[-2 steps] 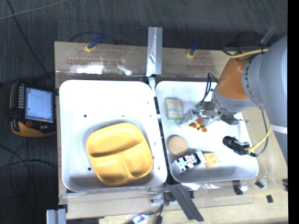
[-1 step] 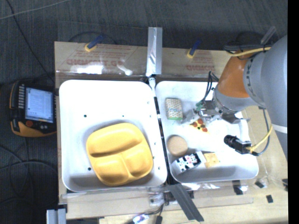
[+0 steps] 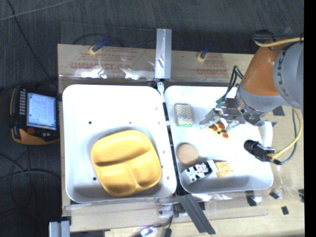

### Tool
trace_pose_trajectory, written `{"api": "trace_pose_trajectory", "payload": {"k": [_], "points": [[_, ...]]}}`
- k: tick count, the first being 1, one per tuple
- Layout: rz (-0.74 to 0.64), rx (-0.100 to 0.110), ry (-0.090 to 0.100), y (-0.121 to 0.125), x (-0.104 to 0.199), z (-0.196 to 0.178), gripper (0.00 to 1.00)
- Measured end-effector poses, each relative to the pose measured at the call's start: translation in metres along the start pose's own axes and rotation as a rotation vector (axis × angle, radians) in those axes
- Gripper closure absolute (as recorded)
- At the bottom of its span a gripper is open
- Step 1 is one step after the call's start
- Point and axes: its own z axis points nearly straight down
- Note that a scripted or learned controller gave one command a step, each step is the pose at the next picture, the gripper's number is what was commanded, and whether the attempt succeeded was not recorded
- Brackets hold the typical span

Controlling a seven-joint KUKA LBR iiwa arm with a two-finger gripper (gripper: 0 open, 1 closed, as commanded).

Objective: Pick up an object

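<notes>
In the right bin point(image 3: 256, 179), my gripper point(image 3: 219, 121) hangs over the upper middle, its fingers spread open. A small red and orange item point(image 3: 219, 128) lies on the bin floor just under and between the fingertips, not lifted. A green-edged patterned pad point(image 3: 183, 114) lies to its left near the divider. A round tan disc point(image 3: 187, 153) sits lower left. A black and white box point(image 3: 198, 171) and a tan square piece point(image 3: 223, 169) lie along the bin's front.
The left bin point(image 3: 79, 107) holds a yellow compartment tray point(image 3: 126, 161). The grey arm with its orange band point(image 3: 261, 75) comes in from the right over the bin's far corner. A black cable connector point(image 3: 256, 149) hangs by the right wall. A handheld pendant point(image 3: 34, 113) lies off the bench at left.
</notes>
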Motion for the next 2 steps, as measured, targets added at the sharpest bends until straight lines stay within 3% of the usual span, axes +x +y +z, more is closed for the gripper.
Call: {"api": "trace_pose_trajectory", "payload": {"k": [1,2], "points": [[-0.041,0.0,0.001,0.001,0.01,0.09,1.0],[-0.156,0.0,0.002,-0.02,0.037,0.002,1.0]]}}
